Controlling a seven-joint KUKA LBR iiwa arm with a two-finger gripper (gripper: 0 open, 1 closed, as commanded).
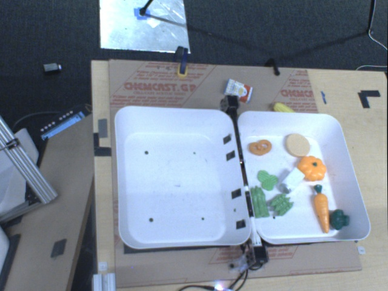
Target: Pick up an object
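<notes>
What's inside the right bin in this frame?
The right bin holds a pretzel, a tan round cookie, an orange pumpkin, a carrot, green toy vegetables and a small white piece. Anything under them is covered.

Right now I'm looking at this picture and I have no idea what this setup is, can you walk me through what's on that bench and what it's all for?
This is a workbench seen from one fixed camera above it, looking down at a slant. Two shallow white trays sit side by side on a cardboard sheet. A program-driven robot arm is meant to pick up an object here.

The left bin has a bare white floor. The right bin holds toy food: a pretzel, a round tan biscuit, an orange pumpkin, a carrot and several green vegetable pieces. A yellow item lies just outside that bin's far edge.

Nothing is being held.
</notes>
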